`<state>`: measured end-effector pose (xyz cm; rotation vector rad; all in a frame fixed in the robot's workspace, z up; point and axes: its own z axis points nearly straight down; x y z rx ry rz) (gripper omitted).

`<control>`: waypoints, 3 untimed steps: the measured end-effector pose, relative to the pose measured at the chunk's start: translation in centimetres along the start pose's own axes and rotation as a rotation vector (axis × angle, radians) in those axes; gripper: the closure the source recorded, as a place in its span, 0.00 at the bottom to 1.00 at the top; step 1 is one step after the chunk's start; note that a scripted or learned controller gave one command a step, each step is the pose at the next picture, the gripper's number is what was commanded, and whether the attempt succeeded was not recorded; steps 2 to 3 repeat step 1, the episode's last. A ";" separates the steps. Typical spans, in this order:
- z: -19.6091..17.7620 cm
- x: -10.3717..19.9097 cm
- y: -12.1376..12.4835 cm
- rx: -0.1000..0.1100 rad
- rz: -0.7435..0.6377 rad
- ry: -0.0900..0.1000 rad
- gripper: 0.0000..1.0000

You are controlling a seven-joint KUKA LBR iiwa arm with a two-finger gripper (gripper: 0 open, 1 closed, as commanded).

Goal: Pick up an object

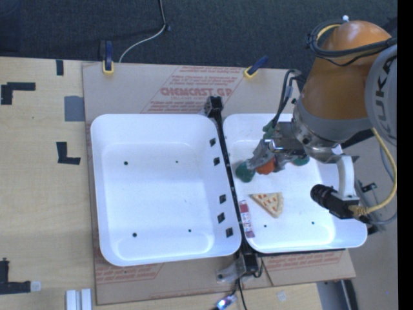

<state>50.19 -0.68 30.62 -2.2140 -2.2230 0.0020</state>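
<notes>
Camera view: we count two white plastic bins (155,250); the right holds three toys; hand (266,162), grip unclear, above them.

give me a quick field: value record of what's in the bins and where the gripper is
left bin: bare white floor showing
right bin: holds three small items
pizza slice toy: flat on the floor, near the middle, apart from the gripper
green and orange object: right at the gripper tips
small red-and-white item: by the divider wall
gripper: low over the right bin, at the green and orange object
grasp: cannot tell
</notes>
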 end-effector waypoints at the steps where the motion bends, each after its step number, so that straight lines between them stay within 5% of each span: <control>1: -0.6 6.2 1.6 -0.003 -0.004 -0.001 1.00; 3: -0.6 6.2 1.6 -0.003 -0.004 -0.001 1.00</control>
